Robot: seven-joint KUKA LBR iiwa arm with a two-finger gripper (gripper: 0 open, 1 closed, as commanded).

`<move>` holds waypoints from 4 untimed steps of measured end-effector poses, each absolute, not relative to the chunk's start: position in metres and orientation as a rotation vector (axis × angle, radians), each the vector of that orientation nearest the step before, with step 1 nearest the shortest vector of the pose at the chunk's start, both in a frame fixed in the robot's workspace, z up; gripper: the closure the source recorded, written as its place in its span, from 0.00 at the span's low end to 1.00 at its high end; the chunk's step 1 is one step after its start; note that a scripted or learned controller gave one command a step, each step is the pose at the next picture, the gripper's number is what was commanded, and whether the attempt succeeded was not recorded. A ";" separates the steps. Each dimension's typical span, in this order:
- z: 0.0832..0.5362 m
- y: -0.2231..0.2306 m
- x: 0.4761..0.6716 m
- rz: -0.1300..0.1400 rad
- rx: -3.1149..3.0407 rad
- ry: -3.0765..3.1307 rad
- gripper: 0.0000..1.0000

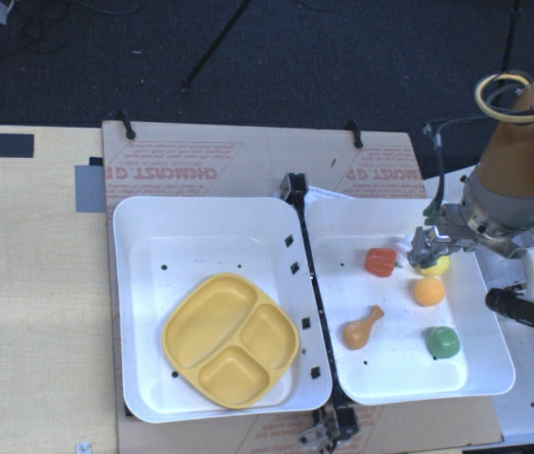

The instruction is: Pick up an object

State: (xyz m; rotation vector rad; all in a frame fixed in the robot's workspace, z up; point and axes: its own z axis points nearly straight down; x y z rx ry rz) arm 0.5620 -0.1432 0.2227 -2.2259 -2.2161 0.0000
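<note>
Yellow object [436, 265] under the gripper [424, 250] near the right bin's [394, 391] far-right edge; jaw state unclear

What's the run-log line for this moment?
arm: reaching in from right | claw: low in right bin, at yellow item | nearby: red item, orange ball | left bin: yellow tray

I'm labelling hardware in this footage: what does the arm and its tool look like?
The arm is a thick rounded column, orange-brown on its upper part with a grey section below, and a pale yellow ring at the top. The tool is a small grey and dark metal assembly at its end. A thin dark cable loops up beside it.
</note>
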 end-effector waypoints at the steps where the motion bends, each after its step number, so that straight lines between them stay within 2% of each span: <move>1: 0.232 -0.094 0.559 0.000 -2.214 -2.223 1.00; 4: 0.223 0.069 0.583 0.003 -2.217 -2.223 1.00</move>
